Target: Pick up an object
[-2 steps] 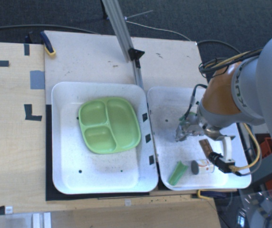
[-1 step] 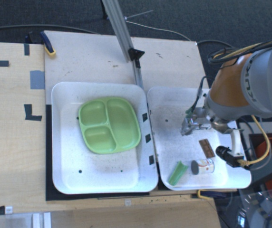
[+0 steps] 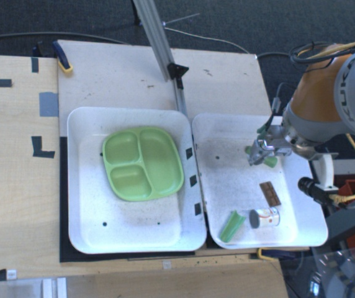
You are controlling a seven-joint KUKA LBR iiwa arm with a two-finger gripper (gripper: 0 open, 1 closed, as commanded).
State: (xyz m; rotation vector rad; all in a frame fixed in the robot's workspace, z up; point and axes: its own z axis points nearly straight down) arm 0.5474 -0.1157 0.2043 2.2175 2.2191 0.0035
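My gripper [image 3: 263, 154] hovers low in the right bin [image 3: 227, 135], apparently pinching a small green piece [image 3: 269, 161]. I judge lifting comes next; brown bar [image 3: 269, 194] lies just below me.

Silvery gripper [image 3: 261, 152] with a green object [image 3: 269, 161] at its tips, grey arm [image 3: 326, 104] banded orange behind. Below it, a brown bar [image 3: 269, 194], a white and red cylinder [image 3: 265, 217], a green piece [image 3: 231, 226]. Far left, a lime green divided plate [image 3: 143, 163] in a speckled white bin [image 3: 81, 185].
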